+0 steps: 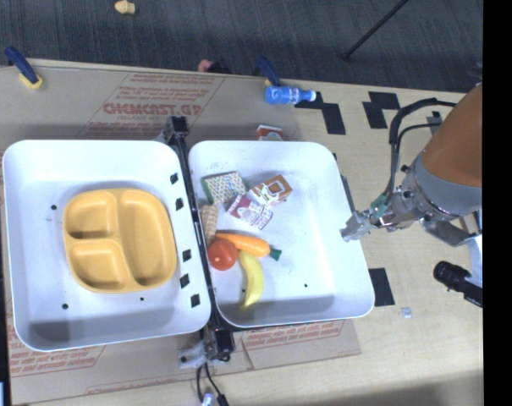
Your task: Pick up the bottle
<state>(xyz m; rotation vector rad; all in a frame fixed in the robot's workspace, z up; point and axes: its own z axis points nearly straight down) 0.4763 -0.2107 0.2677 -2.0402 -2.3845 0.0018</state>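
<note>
Overhead slanted view of the worktop (408, 345). The jaws (357, 226) hang just outside the right rim of the right bin (323, 252), over the worktop; whether they are spread or pressed together cannot be told, and nothing is seen between them. The bottle (285, 96), blue with a pale cap, lies on its side on the worktop beyond the far edge of the right bin, well apart from the jaws. The right bin holds a banana (252, 279), a carrot (244, 244), a red tomato (222, 255) and several small printed cartons (247, 200). The left bin (35, 294) holds a yellow divided tray (118, 238). Brown cardboard (145, 100) underlies both bins; dark carpet (239, 15) lies beyond the worktop.
</note>
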